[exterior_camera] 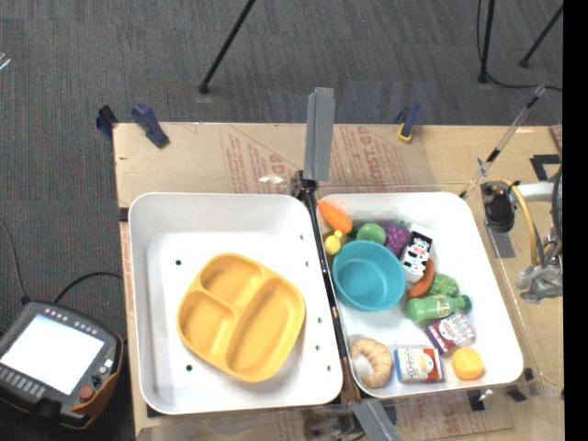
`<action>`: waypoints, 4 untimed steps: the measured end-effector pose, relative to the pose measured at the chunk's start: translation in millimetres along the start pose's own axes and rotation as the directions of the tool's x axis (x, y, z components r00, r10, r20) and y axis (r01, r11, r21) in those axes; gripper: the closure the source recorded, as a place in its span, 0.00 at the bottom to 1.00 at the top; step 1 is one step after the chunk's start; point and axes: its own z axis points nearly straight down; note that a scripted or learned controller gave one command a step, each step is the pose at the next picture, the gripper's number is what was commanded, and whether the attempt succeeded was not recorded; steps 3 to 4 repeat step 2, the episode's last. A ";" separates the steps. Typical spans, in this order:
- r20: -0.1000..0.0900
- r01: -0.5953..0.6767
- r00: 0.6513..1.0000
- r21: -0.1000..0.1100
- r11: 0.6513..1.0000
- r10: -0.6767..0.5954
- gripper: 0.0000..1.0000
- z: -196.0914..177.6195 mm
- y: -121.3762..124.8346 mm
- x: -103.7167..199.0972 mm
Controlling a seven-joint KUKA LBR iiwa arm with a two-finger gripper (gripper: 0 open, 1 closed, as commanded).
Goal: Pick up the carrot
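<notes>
Lying in the right white bin's [478, 246] far-left corner, the small orange plastic carrot [334, 216] runs diagonally, green end toward the teal bowl [367, 277]. I cannot tell the hand's state.

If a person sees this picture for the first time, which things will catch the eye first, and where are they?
First comes the yellow divided plate, lying alone in the left bin. Next is the teal bowl in the right bin, with toy food crowded around it: the orange carrot at the bin's far left corner, purple grapes behind the bowl and a green bottle beside it.
</notes>
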 end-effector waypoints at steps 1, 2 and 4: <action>-0.001 0.015 1.000 0.007 1.000 -0.015 1.00 -10.1 -9.6 2.1; 0.001 0.029 1.000 0.017 0.999 -0.029 1.00 -18.3 -17.8 3.5; 0.001 0.029 1.000 0.017 0.999 -0.029 1.00 -18.3 -17.8 3.5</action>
